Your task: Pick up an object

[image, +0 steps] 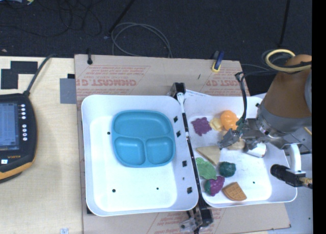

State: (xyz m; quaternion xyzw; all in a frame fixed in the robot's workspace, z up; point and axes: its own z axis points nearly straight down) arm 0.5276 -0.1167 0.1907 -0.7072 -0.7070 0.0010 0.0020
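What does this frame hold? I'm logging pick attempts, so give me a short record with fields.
left bin: blue divided plate
right bin: orange ball, purple grapes, green leaf, dark green piece, waffle-like cracker
claw: low over right bin, beside orange ball
grasp: cannot tell

Toy foods lie scattered in the right bin: an orange fruit (228,119) and purple piece (201,125) at the far side, a tan wedge (209,153) mid-bin, green leaf (205,169), dark green ball (227,168), purple grapes (215,185) and a waffle-like biscuit (234,191) nearest.
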